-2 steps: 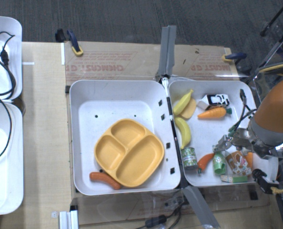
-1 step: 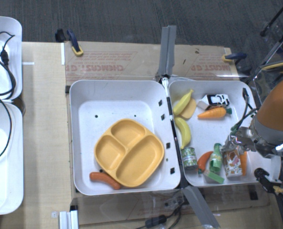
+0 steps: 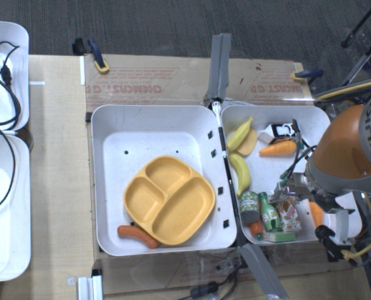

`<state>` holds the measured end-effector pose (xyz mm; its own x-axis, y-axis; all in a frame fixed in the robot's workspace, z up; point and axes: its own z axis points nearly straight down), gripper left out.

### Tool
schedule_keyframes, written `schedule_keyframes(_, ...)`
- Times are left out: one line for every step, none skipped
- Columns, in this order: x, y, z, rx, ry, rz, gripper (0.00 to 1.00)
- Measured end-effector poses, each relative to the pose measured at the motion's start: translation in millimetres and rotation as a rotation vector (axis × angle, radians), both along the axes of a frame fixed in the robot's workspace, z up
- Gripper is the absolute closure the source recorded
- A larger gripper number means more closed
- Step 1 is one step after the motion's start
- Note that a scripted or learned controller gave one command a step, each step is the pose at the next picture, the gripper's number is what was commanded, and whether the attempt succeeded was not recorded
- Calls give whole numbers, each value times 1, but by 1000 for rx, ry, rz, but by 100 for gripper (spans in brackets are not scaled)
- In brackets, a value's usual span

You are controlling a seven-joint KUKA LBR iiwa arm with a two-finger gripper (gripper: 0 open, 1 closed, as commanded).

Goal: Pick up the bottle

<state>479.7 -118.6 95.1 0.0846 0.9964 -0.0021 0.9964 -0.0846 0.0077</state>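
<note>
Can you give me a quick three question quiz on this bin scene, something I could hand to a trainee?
1. True or false: the yellow divided plate lies in the left bin.
2. Which item lies beside the plate's lower left edge in that bin? A) the sausage B) a spoon C) a cup
3. Fill in: the green bottle lies in the ____ bin, close to the gripper.

Key
1. True.
2. A. The sausage touches the plate's lower left rim.
3. Right bin, which also holds the bananas and the carrot.
</note>
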Motion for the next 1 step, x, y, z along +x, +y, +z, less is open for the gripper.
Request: schedule_keyframes(0,24,0,0,-1,-162,100)
